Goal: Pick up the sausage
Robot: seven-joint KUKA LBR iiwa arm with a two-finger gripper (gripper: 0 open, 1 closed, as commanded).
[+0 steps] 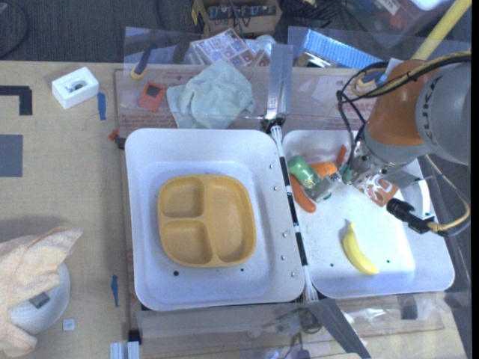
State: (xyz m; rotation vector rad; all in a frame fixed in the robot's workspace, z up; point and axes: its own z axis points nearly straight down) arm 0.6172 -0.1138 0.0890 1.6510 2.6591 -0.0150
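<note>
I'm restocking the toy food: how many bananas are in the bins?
1: a yellow banana lies in the right bin, near its front middle. Others could be hidden under the arm.

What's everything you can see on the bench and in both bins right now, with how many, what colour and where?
bins: two, white, side by side on the bench
divided plate: one, yellow, left bin
banana: one, yellow, right bin, lower middle
green item: one, right bin, upper left
orange items: a few, clustered by the green item; which one is the sausage is unclear
cloth: one, pale green, behind the left bin
small box: one, white, bench far left
towel: one, pale orange, lower left
arm: one, grey with orange band, over the right bin
hand: one, low beside the cluster
</note>
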